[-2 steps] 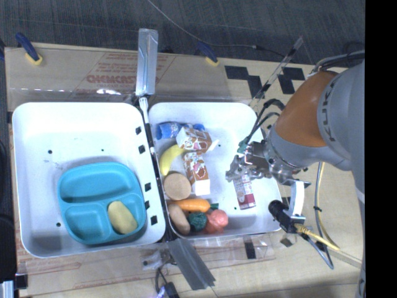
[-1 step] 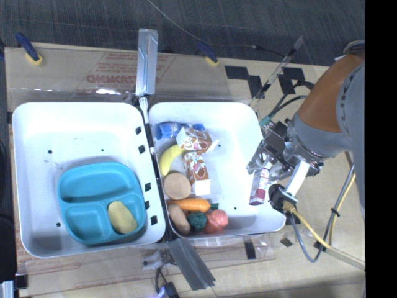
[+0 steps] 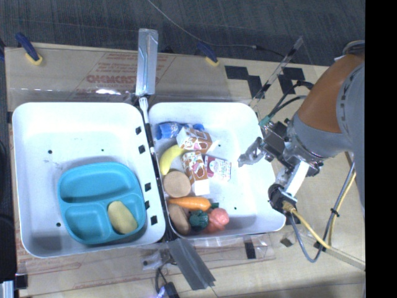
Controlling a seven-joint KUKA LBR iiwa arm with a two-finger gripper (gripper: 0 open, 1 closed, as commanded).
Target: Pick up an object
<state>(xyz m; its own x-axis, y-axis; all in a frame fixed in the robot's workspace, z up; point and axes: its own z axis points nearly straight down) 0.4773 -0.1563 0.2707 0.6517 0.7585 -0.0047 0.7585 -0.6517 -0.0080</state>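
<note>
Grey arm (orange band above wrist) reaches in from right, pincer [image 3: 250, 154] low

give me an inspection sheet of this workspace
surface: wooden bench bearing two shallow white bins, left bin and right bin.
job's things: right bin holds a yellow banana, orange carrot, round tan disc, small printed cartons, blue packet, pink-red fruit.
clutter: blue divided plastic tray in left bin with a yellow-green potato.
grippers: claw above the right bin's right side, holding nothing visible.
cables: yellow cable and black cables by the arm.
surroundings: dark carpet; blue clamps.
</note>
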